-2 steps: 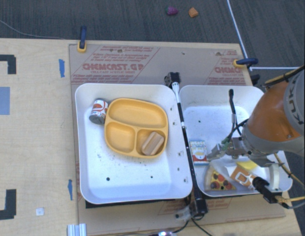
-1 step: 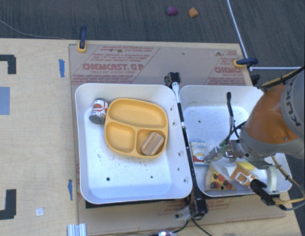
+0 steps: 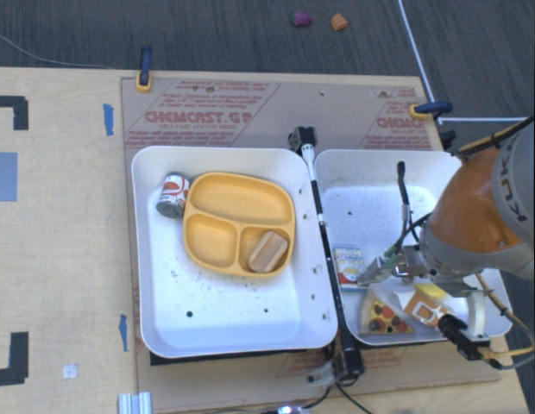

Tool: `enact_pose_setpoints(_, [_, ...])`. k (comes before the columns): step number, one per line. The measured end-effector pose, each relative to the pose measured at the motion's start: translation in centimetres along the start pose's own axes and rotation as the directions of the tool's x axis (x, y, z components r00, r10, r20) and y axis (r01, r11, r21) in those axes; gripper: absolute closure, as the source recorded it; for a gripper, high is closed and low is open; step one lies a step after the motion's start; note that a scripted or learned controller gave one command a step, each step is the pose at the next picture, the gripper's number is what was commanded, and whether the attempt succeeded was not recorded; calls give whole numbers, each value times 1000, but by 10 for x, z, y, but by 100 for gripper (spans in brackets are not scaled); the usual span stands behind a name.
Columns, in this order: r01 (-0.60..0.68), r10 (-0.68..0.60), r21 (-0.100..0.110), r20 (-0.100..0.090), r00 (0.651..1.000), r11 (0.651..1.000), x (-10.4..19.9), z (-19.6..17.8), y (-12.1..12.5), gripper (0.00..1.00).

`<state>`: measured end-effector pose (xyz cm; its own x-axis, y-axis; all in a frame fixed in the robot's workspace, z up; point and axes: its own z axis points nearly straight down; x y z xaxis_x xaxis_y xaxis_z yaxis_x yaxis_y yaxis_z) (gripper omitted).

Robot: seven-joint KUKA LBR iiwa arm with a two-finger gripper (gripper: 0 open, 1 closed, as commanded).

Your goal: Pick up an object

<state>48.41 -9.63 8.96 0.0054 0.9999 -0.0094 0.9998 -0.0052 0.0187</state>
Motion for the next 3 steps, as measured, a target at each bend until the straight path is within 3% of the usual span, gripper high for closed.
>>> enact_pose_setpoints(1, [2,-2,0,-1,1000,1000,-1,0,0,0])
enact_pose_setpoints(2, [-1,1,-7,6,1000,1000,-3,-11,2,100])
enact_pose_setpoints(3, [-1,1,-7,6,1000,1000,-3,-11,2,0])
